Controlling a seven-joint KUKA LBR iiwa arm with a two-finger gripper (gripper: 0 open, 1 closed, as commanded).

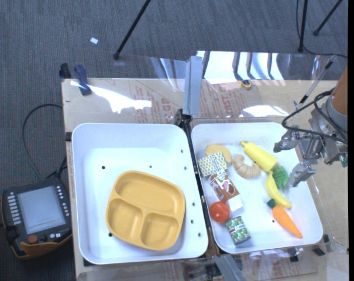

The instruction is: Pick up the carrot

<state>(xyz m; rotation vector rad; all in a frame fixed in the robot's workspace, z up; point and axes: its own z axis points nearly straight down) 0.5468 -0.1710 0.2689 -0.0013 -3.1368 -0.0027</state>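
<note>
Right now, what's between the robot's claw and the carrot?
In the camera view, bare white bin floor lies between the gripper and the carrot. The banana lies just left of that stretch.

The arm (340,107) runs off the right edge, and the banana (277,191) is half tucked under the broccoli (280,175).

The tray (145,209) lies in the left bin (89,157); the carrot (287,220) in the right bin (308,206), near its front-right corner.
</note>
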